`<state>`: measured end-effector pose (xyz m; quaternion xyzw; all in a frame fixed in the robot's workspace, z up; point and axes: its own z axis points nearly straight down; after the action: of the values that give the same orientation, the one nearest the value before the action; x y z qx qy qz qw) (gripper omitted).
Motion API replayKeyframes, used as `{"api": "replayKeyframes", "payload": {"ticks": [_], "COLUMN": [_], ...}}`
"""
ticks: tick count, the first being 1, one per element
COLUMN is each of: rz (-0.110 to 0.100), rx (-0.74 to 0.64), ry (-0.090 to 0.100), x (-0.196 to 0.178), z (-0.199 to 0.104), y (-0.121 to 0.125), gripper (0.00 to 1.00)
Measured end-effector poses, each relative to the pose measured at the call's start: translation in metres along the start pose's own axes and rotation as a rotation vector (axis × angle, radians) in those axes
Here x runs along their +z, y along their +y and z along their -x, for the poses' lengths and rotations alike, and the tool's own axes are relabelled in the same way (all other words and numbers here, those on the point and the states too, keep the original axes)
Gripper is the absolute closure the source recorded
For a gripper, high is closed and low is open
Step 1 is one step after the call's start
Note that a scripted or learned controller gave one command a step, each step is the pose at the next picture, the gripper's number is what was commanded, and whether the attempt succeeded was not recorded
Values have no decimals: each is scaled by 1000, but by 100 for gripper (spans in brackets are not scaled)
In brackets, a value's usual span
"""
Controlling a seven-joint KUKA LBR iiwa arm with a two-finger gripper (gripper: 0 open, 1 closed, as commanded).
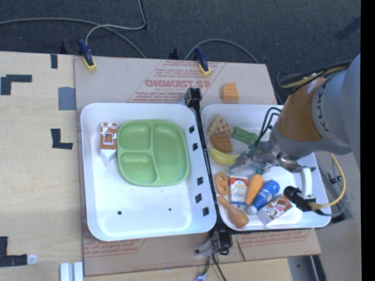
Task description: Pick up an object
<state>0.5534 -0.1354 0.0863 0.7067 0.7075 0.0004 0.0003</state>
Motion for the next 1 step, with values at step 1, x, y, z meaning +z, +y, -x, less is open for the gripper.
{"api": "replayKeyframes", "payload": {"ticks": [1], "rz": [5], "rx": [0], "ry": [-2], "x": [0], "z": [-13], "y": [-45], "gripper": [0]}}
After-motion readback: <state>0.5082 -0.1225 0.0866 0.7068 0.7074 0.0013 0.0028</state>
